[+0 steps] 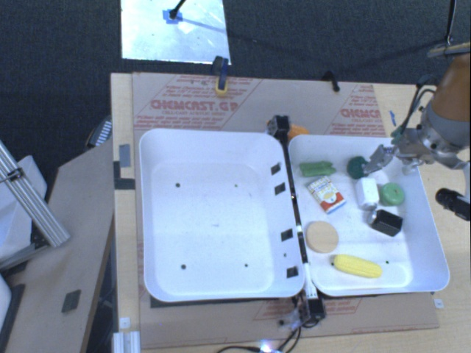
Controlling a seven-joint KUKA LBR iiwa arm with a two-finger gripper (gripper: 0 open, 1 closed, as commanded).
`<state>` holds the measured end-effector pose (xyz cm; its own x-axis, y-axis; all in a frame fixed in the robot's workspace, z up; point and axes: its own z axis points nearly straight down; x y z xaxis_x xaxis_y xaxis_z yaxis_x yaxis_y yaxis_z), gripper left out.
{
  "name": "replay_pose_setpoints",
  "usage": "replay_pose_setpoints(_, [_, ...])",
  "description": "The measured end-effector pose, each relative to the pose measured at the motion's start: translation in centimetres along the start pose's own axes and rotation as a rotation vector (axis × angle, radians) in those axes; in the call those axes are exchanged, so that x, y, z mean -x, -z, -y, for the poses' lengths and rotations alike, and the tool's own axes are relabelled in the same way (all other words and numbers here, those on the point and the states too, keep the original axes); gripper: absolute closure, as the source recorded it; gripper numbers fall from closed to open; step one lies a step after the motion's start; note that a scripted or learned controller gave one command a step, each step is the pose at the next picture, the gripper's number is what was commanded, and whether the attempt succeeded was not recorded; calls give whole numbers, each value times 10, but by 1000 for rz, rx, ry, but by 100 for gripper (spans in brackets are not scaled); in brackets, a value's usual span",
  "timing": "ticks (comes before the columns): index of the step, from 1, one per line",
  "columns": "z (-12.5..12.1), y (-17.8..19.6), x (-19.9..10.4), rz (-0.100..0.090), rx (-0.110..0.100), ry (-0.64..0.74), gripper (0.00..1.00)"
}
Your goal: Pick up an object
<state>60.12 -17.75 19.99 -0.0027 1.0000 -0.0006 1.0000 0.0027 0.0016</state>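
Lowest in the frame, a yellow plastic corn cob lies in the right white bin among other small toys, gathered within reach. Upper right, the claw hovers; grip state unclear.

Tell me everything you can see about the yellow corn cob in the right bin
The corn cob is a small yellow toy, likely plastic, with a bumpy kernel texture. It lies flat on the floor of the right bin, near the front wall, its length running left to right with a slight tilt. It sits just below the round tan disc, seemingly not touching it.
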Motion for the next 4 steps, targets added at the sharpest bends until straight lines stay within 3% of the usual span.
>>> replay_pose_setpoints(1, [-19,-108,-74,-4,-3,7,0])
replay_pose_setpoints(2, [-21,-90,-68,-1,6,2,100])
replay_pose_setpoints(3, [-32,-108,-55,-2,9,0,100])
replay_pose_setpoints(4, [-56,-112,0,3,7,-3,100])
